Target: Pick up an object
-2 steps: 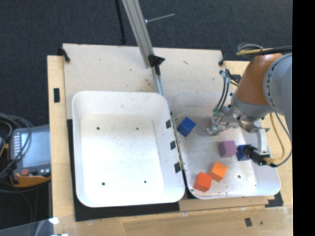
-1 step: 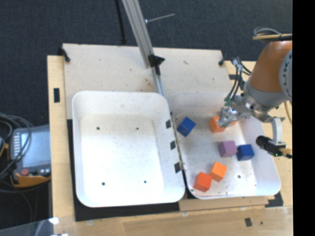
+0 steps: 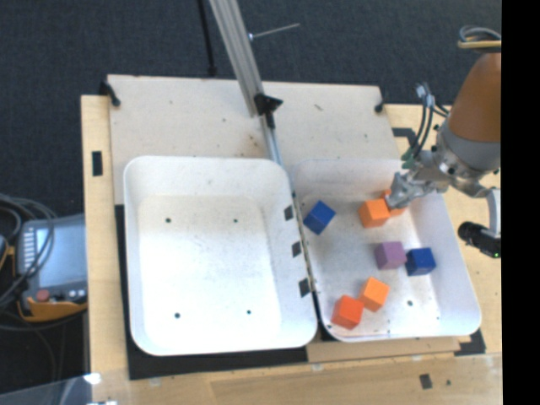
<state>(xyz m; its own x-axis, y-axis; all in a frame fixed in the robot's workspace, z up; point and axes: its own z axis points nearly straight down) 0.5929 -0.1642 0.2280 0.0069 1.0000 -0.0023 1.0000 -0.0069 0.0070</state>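
The right bin [image 3: 451, 298] holds several small blocks: a blue cube [image 3: 319, 217] near its left wall, an orange cube [image 3: 374, 213] further back, a purple cube [image 3: 389, 255], a dark blue cube [image 3: 420, 261], an orange cube [image 3: 375, 293] and a red-orange cube [image 3: 347, 311] near the front. My gripper [image 3: 398, 197] reaches in from the right and hangs low at the right side of the rear orange cube, touching or just above it. No block shows between its fingers.
The left bin [image 3: 211, 256] lies beside the right one. A slanted metal pole [image 3: 240, 53] rises from the back between the bins. A grey device [image 3: 46, 264] with cables sits off the bench at left.
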